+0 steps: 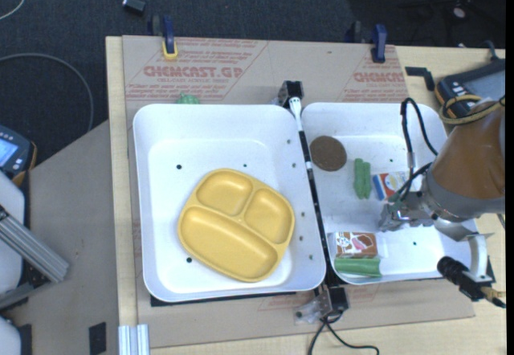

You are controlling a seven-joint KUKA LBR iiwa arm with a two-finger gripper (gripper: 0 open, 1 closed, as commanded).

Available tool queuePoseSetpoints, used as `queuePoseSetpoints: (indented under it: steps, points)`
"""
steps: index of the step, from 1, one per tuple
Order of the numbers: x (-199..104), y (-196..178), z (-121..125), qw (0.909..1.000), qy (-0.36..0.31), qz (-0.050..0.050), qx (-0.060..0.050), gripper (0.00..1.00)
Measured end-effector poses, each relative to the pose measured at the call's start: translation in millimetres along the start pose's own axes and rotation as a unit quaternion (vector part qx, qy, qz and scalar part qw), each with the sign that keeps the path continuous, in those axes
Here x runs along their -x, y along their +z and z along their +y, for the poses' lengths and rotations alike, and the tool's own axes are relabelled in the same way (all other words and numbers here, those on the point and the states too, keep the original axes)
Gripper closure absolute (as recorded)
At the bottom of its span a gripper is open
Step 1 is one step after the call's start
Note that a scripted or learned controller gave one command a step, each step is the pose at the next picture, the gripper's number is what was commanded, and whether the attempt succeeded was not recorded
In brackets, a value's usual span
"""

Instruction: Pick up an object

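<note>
The right bin (pixel 345 116) holds a brown round disc (pixel 328 153), a green block (pixel 363 177), a small red, white and blue packet (pixel 391 184), a brown and white carton (pixel 356 245) and a green piece (pixel 358 267) at the front rim. My gripper (pixel 394 217) is low in this bin, just below the packet and right of the carton. The arm's orange band (pixel 474 161) rises behind it. The fingers are small and partly hidden by the wrist.
The left bin (pixel 161 136) carries a yellow divided tray (pixel 236 222). A black cable (pixel 411 132) loops over the right bin's far side. Blue clamps (pixel 168 34) (pixel 378 42) hold the cardboard base at the back.
</note>
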State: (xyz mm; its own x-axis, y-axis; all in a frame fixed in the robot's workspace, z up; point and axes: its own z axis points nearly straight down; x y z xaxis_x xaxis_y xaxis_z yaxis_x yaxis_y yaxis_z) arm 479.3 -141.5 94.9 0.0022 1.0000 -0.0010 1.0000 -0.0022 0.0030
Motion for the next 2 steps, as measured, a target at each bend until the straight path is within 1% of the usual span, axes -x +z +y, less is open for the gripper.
queuePoseSetpoints:
  steps: [1,2]
  points:
    - [0,-10,0,1.0,0.0,0.0,0.001,1.0]
    - [-12,11,-1,1.0,-0.001,0.001,-0.003,1.0]
